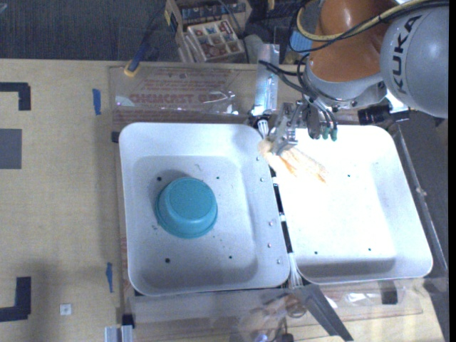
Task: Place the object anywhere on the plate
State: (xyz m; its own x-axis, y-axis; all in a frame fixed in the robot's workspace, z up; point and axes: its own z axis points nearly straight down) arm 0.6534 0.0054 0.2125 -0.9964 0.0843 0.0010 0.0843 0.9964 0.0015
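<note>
Dark floor and a crate of cluttered items lie beyond the worktop, a pale wooden surface marked with black corner shapes and bits of blue tape. Two white bins sit side by side on it. Taking the left bin as landmark: a blue plate, which looks like an upturned shallow dish, rests inside it, a little left of its middle. The right bin touches the landmark's right wall. The arm, grey with an orange band, reaches in over the right bin's far edge. Its pincer hangs just past the landmark's far right corner, above the seam between the bins. An orange object, thin and streaky, lies in the right bin just right of that corner, directly under the pincer. Whether the pincer is spread or pressed together cannot be told, nor whether it touches the object.
</note>
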